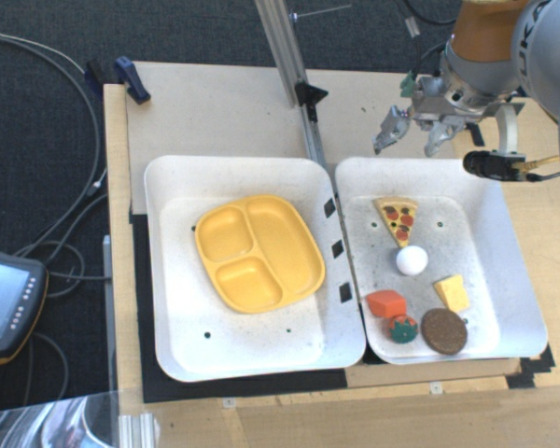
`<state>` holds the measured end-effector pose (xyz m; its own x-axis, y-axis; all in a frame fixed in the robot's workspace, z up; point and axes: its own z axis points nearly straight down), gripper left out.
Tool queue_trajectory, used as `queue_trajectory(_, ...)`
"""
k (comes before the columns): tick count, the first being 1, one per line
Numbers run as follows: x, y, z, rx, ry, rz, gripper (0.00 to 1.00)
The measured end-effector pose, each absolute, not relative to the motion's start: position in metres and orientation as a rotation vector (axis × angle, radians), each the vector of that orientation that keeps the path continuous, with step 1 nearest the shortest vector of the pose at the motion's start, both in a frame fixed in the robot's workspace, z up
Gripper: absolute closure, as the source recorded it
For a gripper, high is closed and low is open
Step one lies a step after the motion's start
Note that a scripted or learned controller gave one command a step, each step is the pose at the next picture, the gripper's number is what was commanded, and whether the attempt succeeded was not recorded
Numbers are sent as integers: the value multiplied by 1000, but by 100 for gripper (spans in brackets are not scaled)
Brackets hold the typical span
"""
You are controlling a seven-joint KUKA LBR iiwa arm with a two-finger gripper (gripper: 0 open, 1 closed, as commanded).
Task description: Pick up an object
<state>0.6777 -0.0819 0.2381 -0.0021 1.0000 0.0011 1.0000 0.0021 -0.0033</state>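
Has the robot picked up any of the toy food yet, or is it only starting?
Only starting. Nothing looks done: the pizza slice, white ball, cheese wedge, red block and brown cookie all lie in the right bin. In hand: nothing; the pincer hangs open above the bench behind that bin. Left to do: come down over one toy, close on it and lift.

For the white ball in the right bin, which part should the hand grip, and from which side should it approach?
Probably straight from above, closing across the middle of the ball. It is round, so any pair of opposite sides serves, and its top is free. The pizza slice lies close behind it and the yellow block to its front right, so the fingers should go down where the bin floor is bare.
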Motion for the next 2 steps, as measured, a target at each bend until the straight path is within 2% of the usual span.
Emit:
queue_trajectory(1,678,-82,238,-2218,-2221,3,0)
queue_trajectory(2,670,-90,186,-2218,-2216,9,0)
